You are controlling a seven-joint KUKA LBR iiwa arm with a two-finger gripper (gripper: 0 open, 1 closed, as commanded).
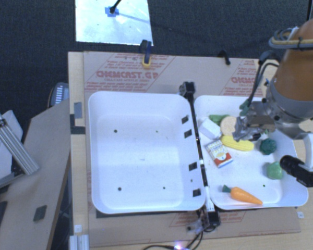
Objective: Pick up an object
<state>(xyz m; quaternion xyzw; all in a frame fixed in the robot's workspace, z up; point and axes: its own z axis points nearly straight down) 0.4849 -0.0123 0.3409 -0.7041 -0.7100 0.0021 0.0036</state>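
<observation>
The right bin [289, 194] holds several small items. A yellow corn-like piece [238, 144] lies near its middle, with a tan round disc [229, 124] just behind it. My gripper [242, 130] hangs right over the corn's far end, beside the disc. A small red and white box [218, 153] lies left of the corn, and a white block [209, 128] sits by the bin's left wall. An orange carrot [243, 195] rests near the front rim. A dark green lump [267, 146] and a lighter green one [274, 170] lie to the right.
The left bin [141, 152] stands beside the right one, with a black-clipped divider [194, 139] between them. A pale green piece [216, 119] lies at the back of the right bin. The arm's orange band [302, 61] looms over the right side.
</observation>
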